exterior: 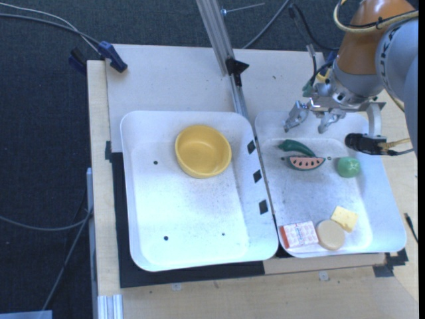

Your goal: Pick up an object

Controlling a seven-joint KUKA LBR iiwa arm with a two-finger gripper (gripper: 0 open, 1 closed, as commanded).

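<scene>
The gripper hangs over the far edge of the right bin with its two fingers spread apart and nothing between them. Just below it lie a dark green piece and a watermelon slice, touching each other, with a green ball near them. A red-and-white packet sits at the near edge; its print is too small to read. Beside it rest a tan disc and a yellow wedge. The left bin holds a yellow bowl.
</scene>
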